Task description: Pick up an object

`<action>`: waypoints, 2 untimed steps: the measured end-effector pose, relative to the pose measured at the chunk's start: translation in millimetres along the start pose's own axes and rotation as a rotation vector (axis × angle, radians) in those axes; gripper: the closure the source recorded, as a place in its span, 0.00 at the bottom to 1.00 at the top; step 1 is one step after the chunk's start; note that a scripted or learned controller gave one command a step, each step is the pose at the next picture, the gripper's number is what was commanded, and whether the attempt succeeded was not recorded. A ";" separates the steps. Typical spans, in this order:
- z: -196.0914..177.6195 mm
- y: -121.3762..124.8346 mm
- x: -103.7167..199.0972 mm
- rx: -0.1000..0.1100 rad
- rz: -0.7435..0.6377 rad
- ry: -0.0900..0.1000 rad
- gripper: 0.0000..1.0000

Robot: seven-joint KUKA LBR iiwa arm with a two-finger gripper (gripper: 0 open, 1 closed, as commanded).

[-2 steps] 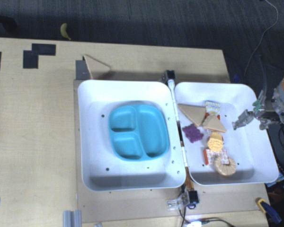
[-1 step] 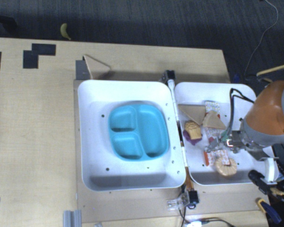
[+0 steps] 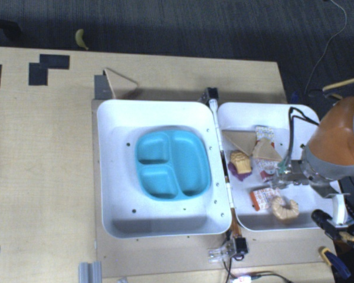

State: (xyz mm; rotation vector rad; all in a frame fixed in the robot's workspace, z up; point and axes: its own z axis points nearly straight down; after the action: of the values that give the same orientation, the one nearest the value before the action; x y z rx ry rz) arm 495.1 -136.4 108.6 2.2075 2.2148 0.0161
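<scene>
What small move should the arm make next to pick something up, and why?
Probably lower the gripper straight down. It hangs over the right bin, just above the red packet and the pale pastry, with the yellow block off to the side. Nothing is seen between its fingers, so a short descent onto the packet seems the likeliest way to a grasp.

Smooth blue plastic tray (slightly glossy), matt white bins, pale wood bench
</scene>
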 end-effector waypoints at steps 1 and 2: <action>-75.6 91.2 99.6 0.013 -0.003 0.005 1.00; -75.0 90.6 98.2 0.015 -0.002 0.003 0.00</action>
State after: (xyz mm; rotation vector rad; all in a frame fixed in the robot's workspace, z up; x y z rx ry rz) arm 584.1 -37.7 184.9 2.2141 2.2262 0.0035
